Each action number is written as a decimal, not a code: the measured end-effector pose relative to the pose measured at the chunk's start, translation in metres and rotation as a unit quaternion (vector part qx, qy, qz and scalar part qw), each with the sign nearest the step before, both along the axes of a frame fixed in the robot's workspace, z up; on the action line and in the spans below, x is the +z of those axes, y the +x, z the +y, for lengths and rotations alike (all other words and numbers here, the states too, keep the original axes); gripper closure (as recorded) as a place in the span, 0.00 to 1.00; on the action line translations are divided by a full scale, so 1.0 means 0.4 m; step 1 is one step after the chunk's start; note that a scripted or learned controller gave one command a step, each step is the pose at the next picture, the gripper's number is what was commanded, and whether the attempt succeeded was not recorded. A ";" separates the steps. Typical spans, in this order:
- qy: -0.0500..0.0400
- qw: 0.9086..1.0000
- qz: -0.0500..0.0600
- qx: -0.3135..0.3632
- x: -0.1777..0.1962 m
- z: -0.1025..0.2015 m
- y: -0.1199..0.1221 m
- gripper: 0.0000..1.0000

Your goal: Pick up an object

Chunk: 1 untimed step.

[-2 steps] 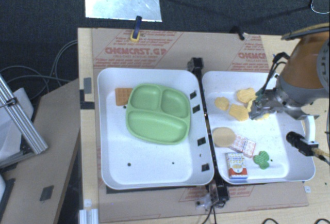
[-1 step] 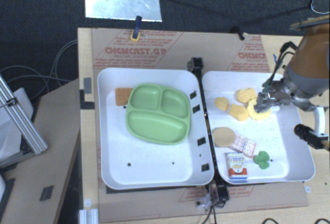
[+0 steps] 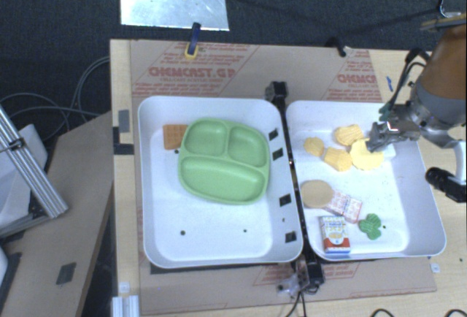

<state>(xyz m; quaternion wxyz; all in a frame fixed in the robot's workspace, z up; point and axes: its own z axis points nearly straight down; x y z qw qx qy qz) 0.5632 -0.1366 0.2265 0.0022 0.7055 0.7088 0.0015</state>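
Presently, camera view: the gripper (image 3: 379, 137) sits low in the right bin (image 3: 417, 195), at the upper right edge of a pale yellow rounded piece (image 3: 365, 156) that looks like toy food; whether the jaws are wide, narrow, or closed on anything I cannot tell, since the dark wrist hardware blocks them. Judged target: that yellow piece, lying flat on the bin floor, touching or just beside a second yellow chunk (image 3: 338, 159), with two more yellow bits (image 3: 349, 134) (image 3: 314, 146) near it. Likely light, rigid moulded plastic with a smooth, somewhat slippery skin and rounded edges; best taken across its narrower width, low down, so it does not squirt out. Not fragile by the look of it. Elsewhere in the right bin: a tan flat disc (image 3: 317, 193), a small pink-and-white wrapped packet (image 3: 344, 204), a little printed carton (image 3: 335, 233) with a red and blue face, and a knobbly green broccoli-like toy (image 3: 371, 226). The left bin (image 3: 157, 184) holds a matte green divided plate (image 3: 223, 161) with three compartments, and an orange cracker-like square (image 3: 173, 136) partly tucked at its upper left edge. Both bins are shallow, glossy white plastic, resting on printed cardboard (image 3: 191, 71) on the desk.
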 end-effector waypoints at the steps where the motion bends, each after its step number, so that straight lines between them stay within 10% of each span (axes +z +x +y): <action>1: 0.001 1.000 0.002 0.002 0.022 0.104 -0.069 1.00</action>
